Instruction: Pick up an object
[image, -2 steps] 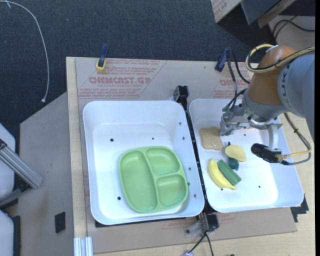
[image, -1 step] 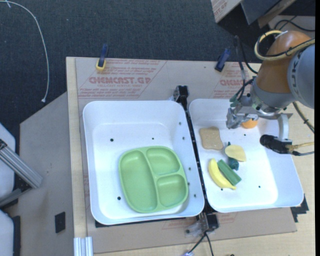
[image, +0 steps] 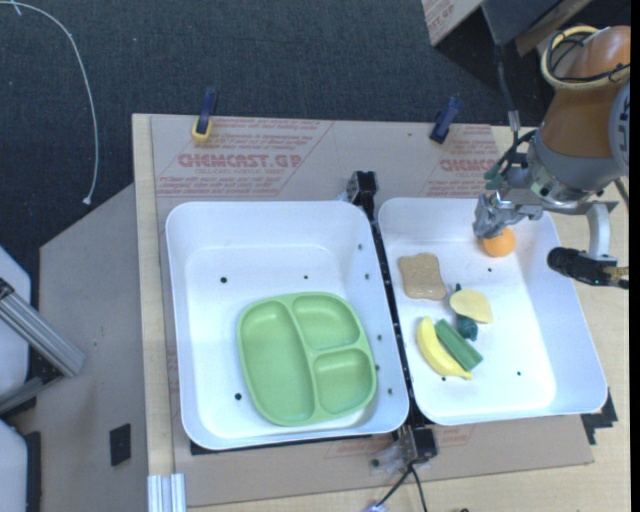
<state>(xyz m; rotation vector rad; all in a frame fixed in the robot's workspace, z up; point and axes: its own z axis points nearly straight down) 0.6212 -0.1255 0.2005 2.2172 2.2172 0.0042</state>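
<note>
Right bin (image: 560, 395) holds a round orange (image: 498, 243), end effector (image: 492, 226) touching it, grip unclear.

Small orange ball (image: 498, 243), right bin far end, directly beneath hand (image: 492, 222).

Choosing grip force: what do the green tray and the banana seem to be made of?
Green tray: likely hard plastic, smooth and slightly glossy, with molded compartments. Banana: probably toy plastic or rubber; its yellow is uniform and unblemished, but the material stays unclear.
</note>
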